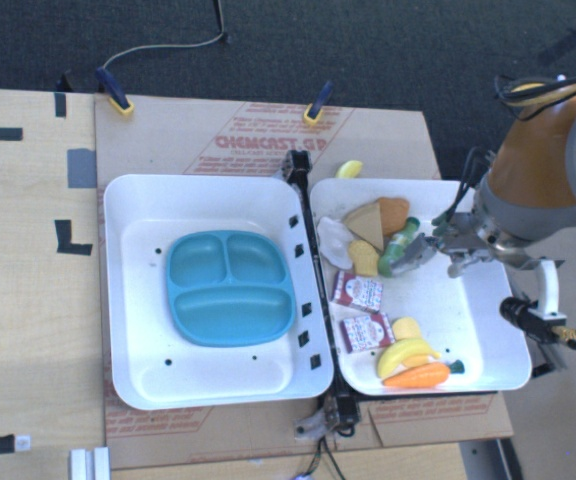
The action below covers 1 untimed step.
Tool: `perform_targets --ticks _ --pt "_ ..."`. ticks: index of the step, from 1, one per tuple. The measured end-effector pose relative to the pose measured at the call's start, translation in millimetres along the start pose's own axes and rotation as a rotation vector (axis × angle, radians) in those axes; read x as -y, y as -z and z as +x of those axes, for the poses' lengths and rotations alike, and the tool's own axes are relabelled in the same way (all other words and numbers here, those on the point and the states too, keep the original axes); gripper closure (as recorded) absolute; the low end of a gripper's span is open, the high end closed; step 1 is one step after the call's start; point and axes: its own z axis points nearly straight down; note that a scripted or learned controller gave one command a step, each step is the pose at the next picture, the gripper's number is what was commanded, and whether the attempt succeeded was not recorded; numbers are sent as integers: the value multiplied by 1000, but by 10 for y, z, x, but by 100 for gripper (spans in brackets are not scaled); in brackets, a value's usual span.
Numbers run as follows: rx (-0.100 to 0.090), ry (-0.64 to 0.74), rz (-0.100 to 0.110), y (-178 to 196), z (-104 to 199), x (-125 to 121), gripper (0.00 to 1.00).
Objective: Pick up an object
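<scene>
- The end effector [415, 251] is low in the right bin [488, 298], probably to grasp the green object [400, 251].
- I cannot tell how wide it stands.

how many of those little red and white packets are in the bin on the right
2. One packet lies near the right bin's left wall, mid-bin. The second packet lies just below it, beside the banana. The food pile above could hide more.
</scene>
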Motion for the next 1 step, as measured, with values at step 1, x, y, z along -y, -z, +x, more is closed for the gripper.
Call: perform_targets --ticks 1 --pt "3 -1 -14 -1110 -95 -765 0"
